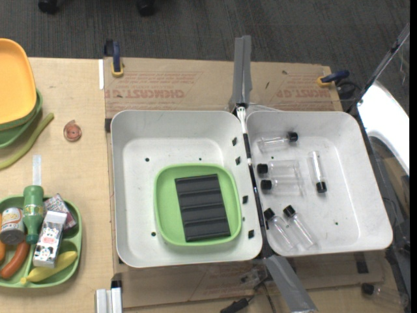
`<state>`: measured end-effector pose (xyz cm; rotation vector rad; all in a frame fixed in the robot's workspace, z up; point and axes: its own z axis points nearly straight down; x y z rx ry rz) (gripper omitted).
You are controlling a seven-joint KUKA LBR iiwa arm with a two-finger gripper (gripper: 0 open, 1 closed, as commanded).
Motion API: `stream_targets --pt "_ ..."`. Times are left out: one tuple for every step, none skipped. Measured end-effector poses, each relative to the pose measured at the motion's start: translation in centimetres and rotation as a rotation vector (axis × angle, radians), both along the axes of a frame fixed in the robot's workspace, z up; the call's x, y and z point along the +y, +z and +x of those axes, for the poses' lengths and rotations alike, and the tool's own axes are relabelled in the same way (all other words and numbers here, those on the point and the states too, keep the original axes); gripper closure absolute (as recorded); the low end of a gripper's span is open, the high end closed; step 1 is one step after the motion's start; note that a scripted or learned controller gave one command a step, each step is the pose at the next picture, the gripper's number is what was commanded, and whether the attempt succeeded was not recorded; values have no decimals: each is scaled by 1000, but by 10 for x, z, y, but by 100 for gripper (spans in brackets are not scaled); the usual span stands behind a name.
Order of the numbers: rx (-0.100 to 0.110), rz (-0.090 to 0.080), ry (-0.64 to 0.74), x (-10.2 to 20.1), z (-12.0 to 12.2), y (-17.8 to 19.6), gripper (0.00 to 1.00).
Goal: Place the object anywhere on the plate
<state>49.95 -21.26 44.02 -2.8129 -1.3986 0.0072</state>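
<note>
1. Left bin (pixel 124 175): a green plate (pixel 163 201) sits in the middle of its floor, slightly toward the near wall
2. A black ribbed block (pixel 202 207) lies flat on the plate, centred, long side running front to back, inside the plate's rim
3. Right bin (pixel 365 175): six clear vials with black caps, all lying on their sides
4. One vial (pixel 277 141) lies near the far wall, another vial (pixel 317 171) right of centre, a vial pair (pixel 281 178) close together by the left wall, and a second pair (pixel 290 225) near the front left corner
5. None of the vials touches the plate; the wall between the bins separates them
6. Gripper width: cannot tell
7. Both bins rest on a cardboard sheet (pixel 195 90) held by a blue clamp (pixel 111 51) at the far left and a second clamp (pixel 332 78) at the far right
8. On the wooden bench (pixel 71 175) left of the bins: yellow and green stacked dishes (pixel 13 83), a small pink disc (pixel 73 132), and a green divided tray (pixel 73 243) with toy food and a green bottle (pixel 32 214)
</note>
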Motion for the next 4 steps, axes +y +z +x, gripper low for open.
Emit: stream_targets --pt "0 0 -136 2 17 0 0" --pt "0 -1 -267 -5 35 0 0" --pt "0 -1 -397 -3 35 0 0" --pt "0 -1 -534 -10 34 0 0"
